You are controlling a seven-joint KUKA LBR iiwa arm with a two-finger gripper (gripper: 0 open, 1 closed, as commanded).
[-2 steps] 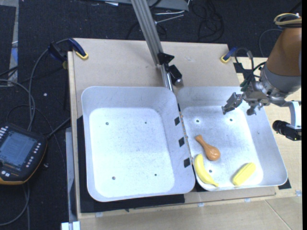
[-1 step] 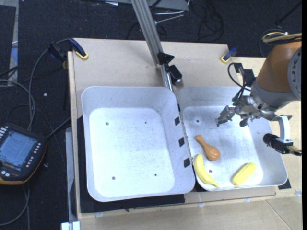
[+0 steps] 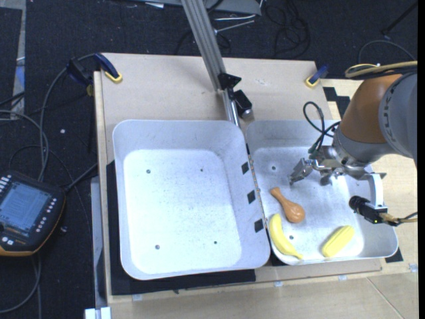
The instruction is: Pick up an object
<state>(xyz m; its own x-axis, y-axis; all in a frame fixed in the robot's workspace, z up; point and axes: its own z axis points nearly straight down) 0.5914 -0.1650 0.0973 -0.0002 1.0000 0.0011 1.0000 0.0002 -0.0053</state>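
My gripper (image 3: 311,177) hangs over the middle of the right bin (image 3: 375,244), on the grey arm with the orange band (image 3: 365,115) coming in from the right. Its fingers stand apart and nothing is between them. An orange gourd-shaped toy (image 3: 289,206) lies just below and left of the gripper, apart from it. A yellow banana (image 3: 281,237) rests against the bin's front left corner. A yellow oblong block (image 3: 337,240) lies near the front wall, to the right of the banana.
The left bin (image 3: 133,138) sits beside the right one, their walls meeting at a ridge with black clips (image 3: 252,195). A slanted metal rail (image 3: 211,52) ends at a black fitting (image 3: 239,102) behind the bins. A black cable (image 3: 317,121) loops above the gripper.
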